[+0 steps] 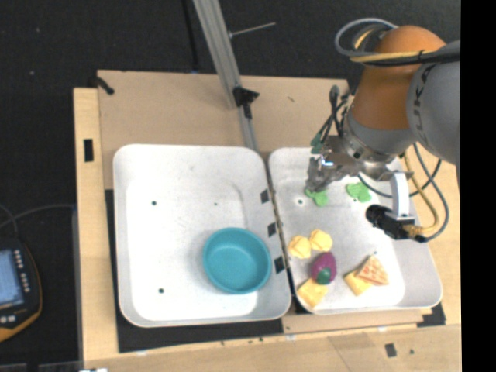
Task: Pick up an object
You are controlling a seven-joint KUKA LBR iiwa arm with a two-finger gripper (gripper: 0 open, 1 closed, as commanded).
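Black flooring surrounds a pale wooden tabletop (170, 107) that carries two shallow white bins side by side, set close so that things can be moved from one to the other without a long reach. Far to the left of the gripper lies the left white bin (155, 184), and in its near part, well to the gripper's lower left, sits a round blue plastic bowl (235, 260), open side up and apart from everything else. A slim grey metal pole (225, 60) slants up from the seam between the bins, just left of the gripper.

The right white bin (418, 285) holds all the small pieces, which is likely why the arm works here. The gripper (319, 178) hangs low over the far left part of this bin, and I cannot tell how it is set, since the wrist hides it. Directly below it, seemingly touching it, lies a small green toy piece (318, 197); this looks like the thing being attempted, though nothing shows it is held. A second small green piece (358, 191) lies just right of the gripper.

Nearer the camera, below the gripper, cluster two yellow lumpy toy foods (308, 244), a purple rounded toy with a green top (323, 268), a yellow block (311, 292) by the bin's near wall, and, lower right, an orange and yellow wedge (367, 273).
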